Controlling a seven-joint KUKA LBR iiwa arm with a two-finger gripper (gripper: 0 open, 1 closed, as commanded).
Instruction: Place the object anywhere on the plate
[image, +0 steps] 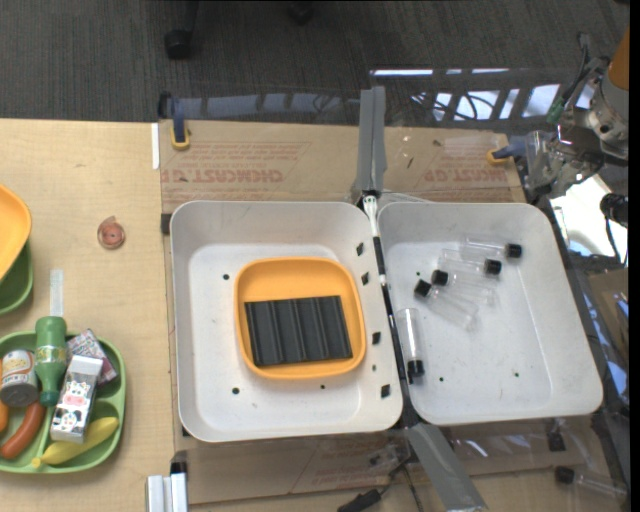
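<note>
Clear plastic vials with black caps lie in the right white bin, well left-below the gripper; the orange plate lies farther left; gripper state indiscernible.

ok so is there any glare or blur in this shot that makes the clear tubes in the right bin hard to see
In the camera view, the clear tubes nearly vanish against the right bin, their black caps marking them; the light there is even and sharp. Bright glare falls at the upper right, beside the arm.
</note>
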